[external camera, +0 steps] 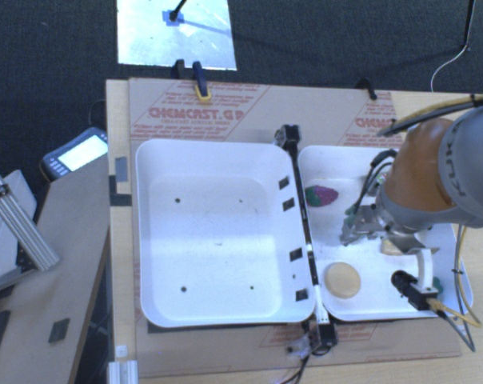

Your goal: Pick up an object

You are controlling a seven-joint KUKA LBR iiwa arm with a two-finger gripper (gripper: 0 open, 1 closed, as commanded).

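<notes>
Pincer [355,232] of my grey arm is low inside the right white bin [325,302]; I cannot tell its state. Small pink-and-green object [322,195] lies near the bin's far edge, round tan disc [342,279] near its front edge.

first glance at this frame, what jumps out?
The grey arm with its orange band reaching in from the right, its gripper low over the right bin. In that bin, a purple and green object lies near the divider, and a round tan disc sits toward the near edge. The large left bin fills mid-frame.
</notes>
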